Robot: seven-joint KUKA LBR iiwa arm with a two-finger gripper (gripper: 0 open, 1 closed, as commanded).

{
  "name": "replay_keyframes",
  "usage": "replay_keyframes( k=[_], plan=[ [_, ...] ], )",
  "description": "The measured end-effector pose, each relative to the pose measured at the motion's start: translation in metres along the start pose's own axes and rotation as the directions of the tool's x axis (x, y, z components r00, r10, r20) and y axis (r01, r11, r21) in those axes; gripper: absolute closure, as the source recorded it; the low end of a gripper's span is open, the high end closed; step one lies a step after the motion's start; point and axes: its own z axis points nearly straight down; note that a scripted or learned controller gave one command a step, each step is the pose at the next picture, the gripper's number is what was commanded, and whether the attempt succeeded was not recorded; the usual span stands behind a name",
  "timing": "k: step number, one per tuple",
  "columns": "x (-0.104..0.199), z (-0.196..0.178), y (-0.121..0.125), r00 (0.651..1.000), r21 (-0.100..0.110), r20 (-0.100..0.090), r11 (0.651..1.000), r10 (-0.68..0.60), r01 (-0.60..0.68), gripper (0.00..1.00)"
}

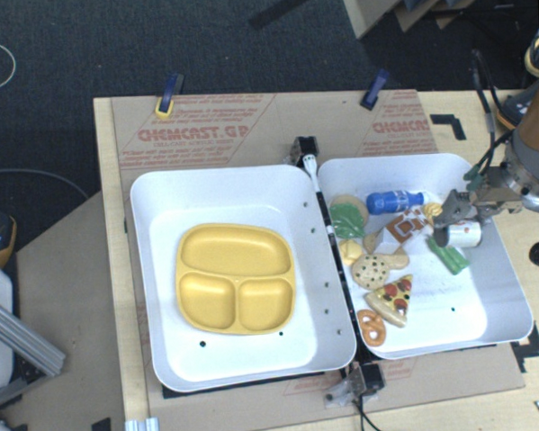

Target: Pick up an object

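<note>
The right bin (491, 320) holds several toy foods. Among them are a blue bottle (394, 200), a green leafy piece (348, 219), a brown chocolate block (405, 225), a round cookie (372, 270), a pizza slice (390, 300) and a pretzel (371, 326). My gripper (455, 217) hangs over the bin's right part, reaching in from the right edge. Directly under it sit a small white and silver can (462, 235) and a green pickle-like stick (451, 258). From this angle I cannot see whether it touches the can.
The left bin (155, 261) carries a yellow three-compartment plate (236, 278). Both bins rest on a cardboard sheet (247, 121) clamped at the back by two blue clips. Black cables run behind the arm (524, 165) at the right.
</note>
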Motion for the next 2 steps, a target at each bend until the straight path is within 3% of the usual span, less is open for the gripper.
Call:
replay_keyframes(
  k=[2],
  plan=[
    [0.094,0.020,0.070,1.000,0.002,-0.001,1.000,0.001,-0.001,1.00]
  ],
)
